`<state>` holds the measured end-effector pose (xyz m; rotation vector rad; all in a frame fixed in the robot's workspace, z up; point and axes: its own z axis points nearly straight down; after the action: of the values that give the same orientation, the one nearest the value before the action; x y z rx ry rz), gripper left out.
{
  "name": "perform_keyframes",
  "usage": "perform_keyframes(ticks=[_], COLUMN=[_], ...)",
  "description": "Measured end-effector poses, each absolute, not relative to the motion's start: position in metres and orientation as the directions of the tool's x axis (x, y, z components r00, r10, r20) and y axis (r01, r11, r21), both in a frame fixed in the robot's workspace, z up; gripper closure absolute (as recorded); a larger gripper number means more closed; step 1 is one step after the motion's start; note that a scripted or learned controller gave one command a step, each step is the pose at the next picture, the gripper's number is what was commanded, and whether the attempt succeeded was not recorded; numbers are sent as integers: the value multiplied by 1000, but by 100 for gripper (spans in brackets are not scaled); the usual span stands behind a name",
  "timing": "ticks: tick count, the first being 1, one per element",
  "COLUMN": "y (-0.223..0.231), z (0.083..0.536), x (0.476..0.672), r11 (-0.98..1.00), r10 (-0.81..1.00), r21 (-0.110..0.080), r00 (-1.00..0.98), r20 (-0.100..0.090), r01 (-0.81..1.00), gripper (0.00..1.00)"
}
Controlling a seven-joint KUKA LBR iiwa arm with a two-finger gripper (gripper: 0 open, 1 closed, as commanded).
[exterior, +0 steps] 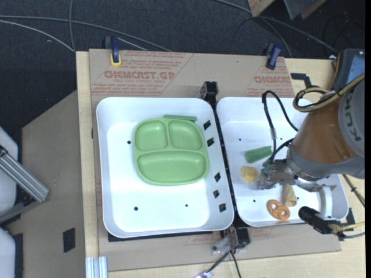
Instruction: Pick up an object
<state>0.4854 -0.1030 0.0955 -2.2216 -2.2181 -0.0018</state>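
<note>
My gripper hangs low over the middle of the right bin, at the end of the grey and orange arm. Just to its left lies a small yellow piece, close to the gripper's tip. A green oblong piece rests a little above and left of the gripper. An orange pretzel-shaped ring lies near the bin's front wall, below the gripper. A tan lump sits beside the ring, partly under the wrist.
The left bin holds a light green divided plate with a green strip at its far edge. Black clips line the shared wall between the bins. Cables run over the right bin's far side.
</note>
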Motion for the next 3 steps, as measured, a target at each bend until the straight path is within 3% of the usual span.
perform_keyframes(ticks=[3], y=[-94], z=[256], x=[482], r11=[2], r10=[1000], r21=[6], r00=[-2], r20=[-1], r01=[1000], gripper=[100])
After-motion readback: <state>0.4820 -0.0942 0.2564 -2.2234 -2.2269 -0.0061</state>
